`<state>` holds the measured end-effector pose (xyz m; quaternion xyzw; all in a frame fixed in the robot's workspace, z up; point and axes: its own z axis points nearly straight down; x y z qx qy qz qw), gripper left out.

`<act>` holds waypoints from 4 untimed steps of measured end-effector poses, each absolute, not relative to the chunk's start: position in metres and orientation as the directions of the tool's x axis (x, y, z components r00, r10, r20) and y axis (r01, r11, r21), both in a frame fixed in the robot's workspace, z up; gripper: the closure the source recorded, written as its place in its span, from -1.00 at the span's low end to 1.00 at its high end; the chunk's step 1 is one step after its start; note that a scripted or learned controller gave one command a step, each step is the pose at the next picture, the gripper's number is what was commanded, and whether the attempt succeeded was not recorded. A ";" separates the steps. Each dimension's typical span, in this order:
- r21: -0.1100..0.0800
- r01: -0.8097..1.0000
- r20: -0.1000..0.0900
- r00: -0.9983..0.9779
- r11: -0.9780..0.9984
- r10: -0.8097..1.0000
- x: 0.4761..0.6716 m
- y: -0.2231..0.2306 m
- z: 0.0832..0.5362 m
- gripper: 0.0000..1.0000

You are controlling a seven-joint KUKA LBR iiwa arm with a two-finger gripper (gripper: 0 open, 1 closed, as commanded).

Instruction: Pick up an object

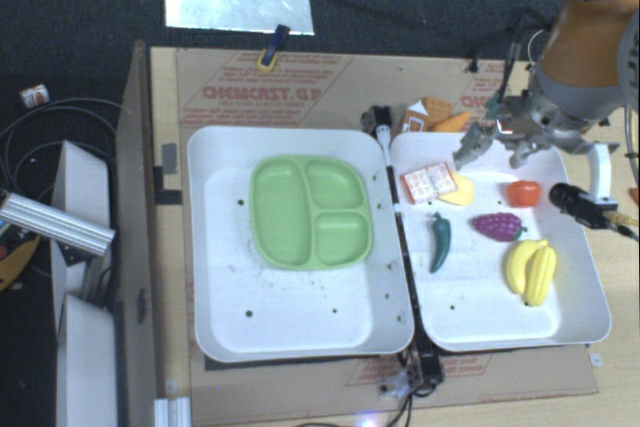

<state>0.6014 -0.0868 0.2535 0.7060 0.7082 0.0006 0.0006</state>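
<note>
Two shallow white bins are seen: the left bin (225, 315) carries a green divided plastic plate (308, 212), the right bin (580, 315) the toy food. The two-finger gripper (497, 147) is spread open, nothing held, above the red-and-white card packet (429, 182); yellow bananas (531, 270) lie well apart.

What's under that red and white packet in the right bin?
The red and white packet overlaps a yellow piece, whose right part sticks out. How far it extends beneath is covered.

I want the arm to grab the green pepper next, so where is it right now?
The green pepper lies in the right bin, near its left wall, just below the red-and-white packet and left of the purple grapes.
</note>
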 end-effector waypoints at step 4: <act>0.014 1.000 0.005 -0.017 0.016 1.000 0.612 0.023 0.191 1.00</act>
